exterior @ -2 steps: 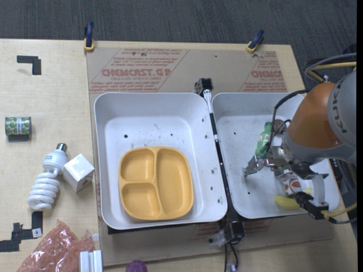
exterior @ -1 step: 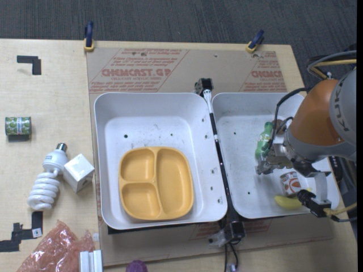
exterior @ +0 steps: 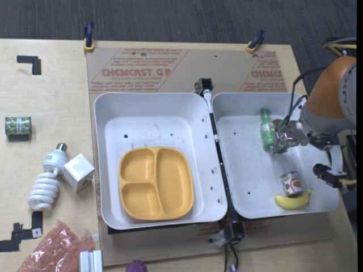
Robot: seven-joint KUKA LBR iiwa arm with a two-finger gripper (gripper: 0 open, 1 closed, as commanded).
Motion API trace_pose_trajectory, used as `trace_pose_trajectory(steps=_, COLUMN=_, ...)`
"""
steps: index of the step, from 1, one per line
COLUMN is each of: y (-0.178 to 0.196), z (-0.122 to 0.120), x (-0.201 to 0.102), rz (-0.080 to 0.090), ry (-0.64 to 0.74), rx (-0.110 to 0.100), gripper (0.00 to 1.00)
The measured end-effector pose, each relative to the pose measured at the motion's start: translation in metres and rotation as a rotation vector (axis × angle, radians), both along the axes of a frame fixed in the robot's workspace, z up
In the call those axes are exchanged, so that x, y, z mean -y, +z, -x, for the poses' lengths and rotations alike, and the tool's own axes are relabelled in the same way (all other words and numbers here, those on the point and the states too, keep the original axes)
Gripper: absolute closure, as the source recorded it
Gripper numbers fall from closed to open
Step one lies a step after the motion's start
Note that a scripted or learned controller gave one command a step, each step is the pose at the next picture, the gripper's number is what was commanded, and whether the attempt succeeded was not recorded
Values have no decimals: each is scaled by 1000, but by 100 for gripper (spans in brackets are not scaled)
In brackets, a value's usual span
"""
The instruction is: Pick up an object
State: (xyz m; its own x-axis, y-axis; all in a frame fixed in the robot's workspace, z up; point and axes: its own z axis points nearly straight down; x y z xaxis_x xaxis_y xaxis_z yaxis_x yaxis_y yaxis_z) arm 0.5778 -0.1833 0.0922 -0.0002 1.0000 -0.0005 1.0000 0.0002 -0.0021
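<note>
I see the gripper (exterior: 279, 142) low in the right bin (exterior: 238, 194), just beside the green bottle (exterior: 266, 128), near the bin's right wall; I cannot tell its state. The bottle lies flat, long axis roughly up-down in view, cap toward the far rim. Open floor spreads left of it. Right bin holds three things: one bottle, one small can (exterior: 291, 182), one banana (exterior: 292, 200) touching the can near the front edge. Left bin (exterior: 108, 152) holds one yellow divided plate (exterior: 156, 182).
</note>
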Motion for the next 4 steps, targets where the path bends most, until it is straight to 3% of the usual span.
trace_pose_trajectory(steps=1, y=0, z=0, x=0, rz=0, ry=1, rx=1, gripper=0)
trace_pose_trajectory(steps=2, y=1, z=-61, x=-63, rz=1, ry=2, rx=4, gripper=0)
trace_pose_trajectory(steps=3, y=11, z=-61, x=-63, rz=3, ry=5, rx=4, gripper=100)
trace_pose_trajectory(steps=4, y=100, z=32, x=-117, rz=0, ry=0, rx=2, gripper=100)
